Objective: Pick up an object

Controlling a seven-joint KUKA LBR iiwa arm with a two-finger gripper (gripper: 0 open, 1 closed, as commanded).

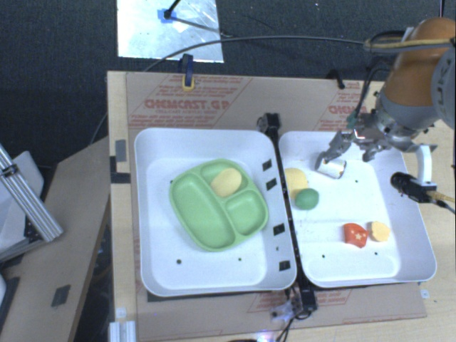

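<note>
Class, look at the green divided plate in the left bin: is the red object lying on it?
No. The red object lies in the right bin, while the green divided plate carries a yellow item.

- Dark carpeted floor (57, 63) surrounds the desk (78, 191).
- A shiny foil sheet (167, 20) lies on the floor.
- Printed cardboard (214, 98) covers the desk top.
- An aluminium rail (25, 198) crosses the left edge.

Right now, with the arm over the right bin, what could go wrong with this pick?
The hand hovers near the right white bin's far wall with nothing between its fingers, so it may close on air. The round green piece touches the pale yellow piece, so grabbing one could knock the other away.
</note>
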